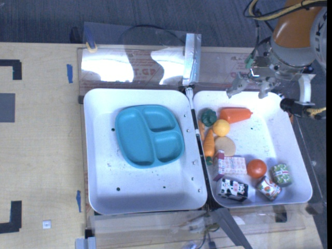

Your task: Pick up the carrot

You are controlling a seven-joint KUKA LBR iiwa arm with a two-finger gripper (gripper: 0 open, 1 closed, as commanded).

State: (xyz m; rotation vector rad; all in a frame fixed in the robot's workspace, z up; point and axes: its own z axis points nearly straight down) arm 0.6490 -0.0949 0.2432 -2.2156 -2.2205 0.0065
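Note:
The carrot (208, 143) is a slim orange piece lying lengthwise along the left wall of the right bin (298, 139), with a green leafy lump (208, 117) at its far end. My gripper (248, 91) hovers over the bin's far edge, up and to the right of the carrot and well apart from it. Its fingers are open with nothing between them. A thicker red-orange vegetable (236, 114) lies just below the gripper.
Packed around the carrot are a yellow lemon (221, 127), a beige potato (225, 146) and a pink-and-white packet (231, 165). A tomato (256, 168), a black-and-white carton (232, 189) and two small cans (275, 181) sit nearer the front. The left bin (98, 180) holds a blue divided plate (150, 135).

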